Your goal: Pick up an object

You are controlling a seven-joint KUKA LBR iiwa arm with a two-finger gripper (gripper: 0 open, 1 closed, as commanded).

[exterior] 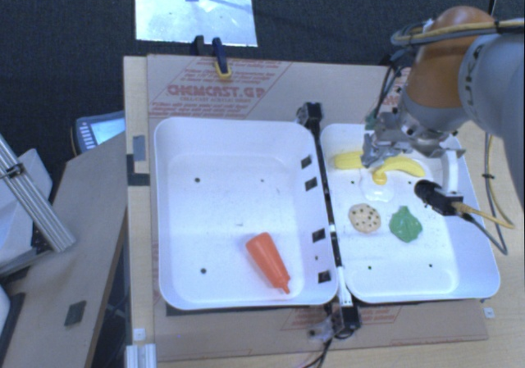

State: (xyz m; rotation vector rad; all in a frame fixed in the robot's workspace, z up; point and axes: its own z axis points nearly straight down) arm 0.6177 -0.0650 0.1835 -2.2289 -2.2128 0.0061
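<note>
My gripper [376, 156] hangs low over the back of the right bin [467, 276], right above a yellow banana [404, 166] whose left end [346, 161] pokes out on the gripper's other side. The gripper's body hides the banana's middle. Just in front of it lies a pale white piece [377, 191]. A round cookie [364, 217] and a green broccoli-like piece [405, 224] rest further forward in the same bin. An orange carrot [268, 260] lies in the left bin [176, 194], near its front.
A black divider with clips [321, 194] runs between the two bins. A black cable connector [435, 194] and its yellow cable [484, 215] trail over the right bin's right side. Cardboard [246, 88] lies under both bins.
</note>
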